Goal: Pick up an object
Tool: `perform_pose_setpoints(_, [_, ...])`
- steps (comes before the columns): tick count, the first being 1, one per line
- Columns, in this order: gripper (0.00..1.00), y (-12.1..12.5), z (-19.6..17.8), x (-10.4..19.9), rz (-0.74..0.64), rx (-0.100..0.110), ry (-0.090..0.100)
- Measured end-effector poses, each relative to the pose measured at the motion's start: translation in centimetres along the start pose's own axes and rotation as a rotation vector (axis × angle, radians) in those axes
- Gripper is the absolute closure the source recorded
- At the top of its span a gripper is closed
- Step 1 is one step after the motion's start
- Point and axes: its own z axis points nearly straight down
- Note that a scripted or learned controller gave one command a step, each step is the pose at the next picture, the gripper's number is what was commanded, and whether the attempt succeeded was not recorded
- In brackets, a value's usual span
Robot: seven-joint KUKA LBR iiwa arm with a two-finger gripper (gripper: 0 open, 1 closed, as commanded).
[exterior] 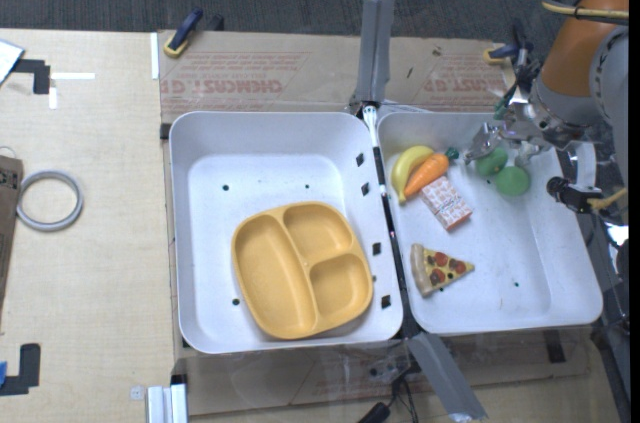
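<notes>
Tool point(492, 149) sits in the upper right of the frame, at the end of the grey arm point(600, 81) with its orange band point(587, 39), low over the far edge of the right bin point(560, 306). Finger state can't be read from this angle; the metal parts blur into the green things below, and nothing is clearly seen between the fingers.

Right bin contents: two green round things, a darker one point(490, 163) right under the tool and a lighter one point(513, 180) just beside it, lower right. Whether the tool touches the darker one can't be told. Left of those, a banana point(407, 167) and a carrot point(428, 171) lie touching, the carrot slanting across the banana, near the bin's left wall. Just below them lies a small red-and-white packet point(446, 203), tilted. Toy pizza slice point(438, 268) lies lower down, apart from the rest, near the left wall.

Left bin point(200, 171) holds a yellow divided plate point(300, 268) with three compartments, lying lower centre of that bin.

Bench point(90, 291): tape roll point(47, 199) at far left, blue-and-yellow clamp point(184, 32) at the upper left of the cardboard sheet point(250, 76) behind the bins.
</notes>
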Motion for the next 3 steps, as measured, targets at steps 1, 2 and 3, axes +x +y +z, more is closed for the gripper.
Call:
perform_pose_setpoints(1, [1.0, 0.06, -1.03, -0.01, -0.003, -0.001, -0.002])
perform_pose_setpoints(2, [0.0, 0.06, -1.03, -0.01, -0.003, -0.001, -0.002])
perform_pose_setpoints(3, [1.0, 0.11, -2.03, -0.04, -0.004, -0.002, -0.004])
